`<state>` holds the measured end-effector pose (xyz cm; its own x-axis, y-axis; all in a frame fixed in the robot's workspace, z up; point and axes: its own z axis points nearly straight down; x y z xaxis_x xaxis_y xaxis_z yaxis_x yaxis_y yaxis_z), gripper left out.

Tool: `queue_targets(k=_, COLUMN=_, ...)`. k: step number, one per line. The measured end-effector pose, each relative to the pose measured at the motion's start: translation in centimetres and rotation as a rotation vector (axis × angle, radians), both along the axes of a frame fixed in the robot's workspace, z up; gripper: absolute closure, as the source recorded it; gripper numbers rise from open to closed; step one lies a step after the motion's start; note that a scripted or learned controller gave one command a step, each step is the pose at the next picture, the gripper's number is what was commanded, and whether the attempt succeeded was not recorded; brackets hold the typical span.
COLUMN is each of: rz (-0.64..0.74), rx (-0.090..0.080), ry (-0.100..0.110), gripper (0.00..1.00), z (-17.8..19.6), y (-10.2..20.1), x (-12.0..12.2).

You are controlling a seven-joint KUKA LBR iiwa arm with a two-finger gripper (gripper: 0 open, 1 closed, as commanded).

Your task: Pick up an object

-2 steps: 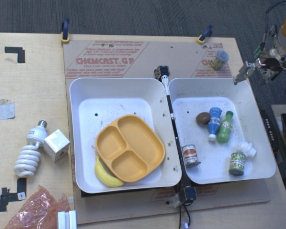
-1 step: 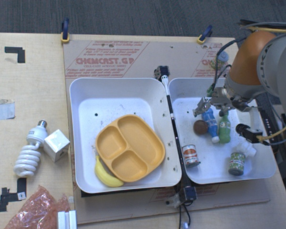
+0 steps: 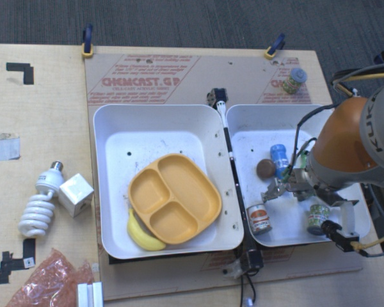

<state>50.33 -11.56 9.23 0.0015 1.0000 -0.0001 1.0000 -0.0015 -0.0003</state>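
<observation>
On the far left of the counter [image 3: 38,107] a white spiral light bulb [image 3: 40,204] lies beside a small white cube [image 3: 76,193], with a crumpled red mesh bag [image 3: 51,280] near the front edge. The left bin [image 3: 109,126] holds a yellow-orange divided plate [image 3: 174,199], tilted across the floor of the bin, and a banana [image 3: 141,234] sticks out from under the plate's front left edge.

Between the two bins runs a thin black strip [image 3: 226,139]. In the right bin [image 3: 249,117] a small can with a red label [image 3: 259,219] stands near the front left corner. Further back a brown ball [image 3: 265,168] sits touching a blue bottle [image 3: 279,159]. The claw [image 3: 275,189] hangs just in front of the ball and bottle, its metal tips low over the bin floor; it is not possible to tell how far it is open, and nothing can be seen held in it. A green-labelled can [image 3: 318,217] stands to the right of the claw, partly under the grey and orange arm [image 3: 345,142]. Behind the right bin a small jar [image 3: 295,80] rests on the brown board [image 3: 147,75].
</observation>
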Motion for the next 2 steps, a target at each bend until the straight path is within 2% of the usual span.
queue_targets(k=1, rz=0.001, rx=-0.001, ry=-0.002, gripper=0.0, z=0.0, y=0.0, x=6.4)
queue_targets(k=2, rz=-0.001, rx=-0.001, ry=-0.004, gripper=1.0, z=1.1, y=-0.1, x=6.5)
